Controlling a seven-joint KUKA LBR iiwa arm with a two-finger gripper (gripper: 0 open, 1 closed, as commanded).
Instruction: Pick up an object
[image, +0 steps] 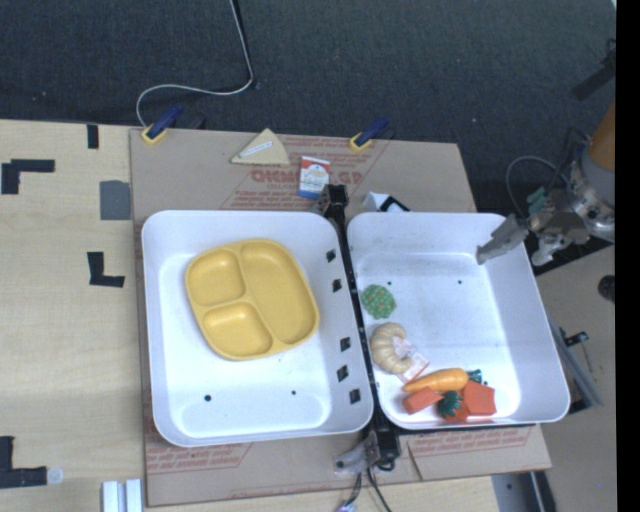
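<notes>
The gripper (497, 246) hovered at the right bin's (520, 300) far right rim; whether it was clenched or released, I couldn't tell. The carrot (437, 381) lay in that bin's near corner, just beside the orange block (479, 400). It looked light, stiff and slick, best pinched across its middle. Its long axis ran left-right, tip rising slightly rightward.

Faint red printing is showing on the cardboard sheet (270, 180) at twelve o'clock of the left bin (160, 330), too blurred to read; nothing else is carrying legible text
</notes>
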